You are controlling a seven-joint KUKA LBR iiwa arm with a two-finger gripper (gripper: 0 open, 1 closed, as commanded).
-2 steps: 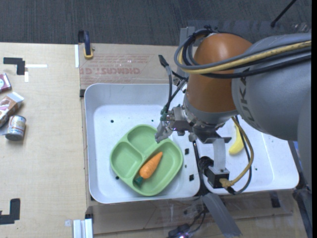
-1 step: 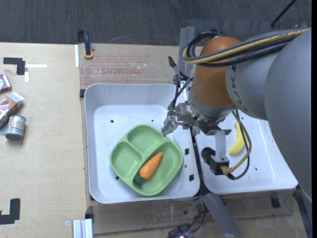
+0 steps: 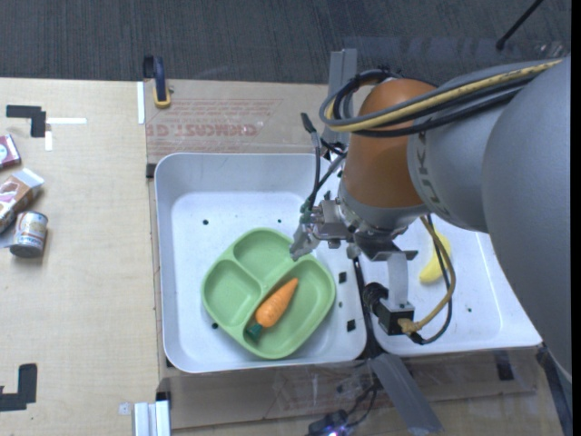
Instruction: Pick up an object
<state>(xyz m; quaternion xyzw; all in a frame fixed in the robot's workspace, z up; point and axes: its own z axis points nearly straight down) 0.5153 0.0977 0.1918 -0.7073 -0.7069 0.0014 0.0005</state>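
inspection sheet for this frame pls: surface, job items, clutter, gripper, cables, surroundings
Surface: two white bins side by side on a light wooden bench; left bin, right bin partly under the arm.
Job's things: green divided plate in the left bin, toy carrot lying in its large compartment; yellow object in the right bin, partly hidden.
Clutter: small can and packets on the bench at far left.
Gripper: gripper over the plate's upper right rim; nothing seen between the fingers.
Cables: black and yellow cables along the arm; a loop hangs near the wrist.
Surroundings: dark carpet beyond the bench.
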